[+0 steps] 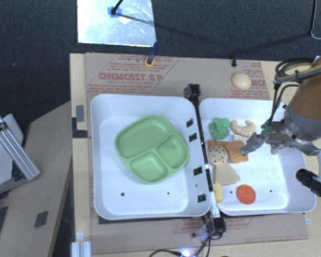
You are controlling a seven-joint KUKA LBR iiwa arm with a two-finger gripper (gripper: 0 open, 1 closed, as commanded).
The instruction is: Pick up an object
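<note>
**A:** What's in your two bins?

**B:** Your left bin holds one green divided plate, lying flat with three compartments. Your right bin holds the small food pieces: a green leafy piece at the top left, a croissant just beside it, an orange-brown slab below them with a speckled cookie on its left part, a pale wedge under that, a red round piece near the front, and a small yellow stick by the divider.

**A:** And your gripper?

**B:** Your gripper hangs above the slab's right edge; I cannot tell the jaws' state.
</note>
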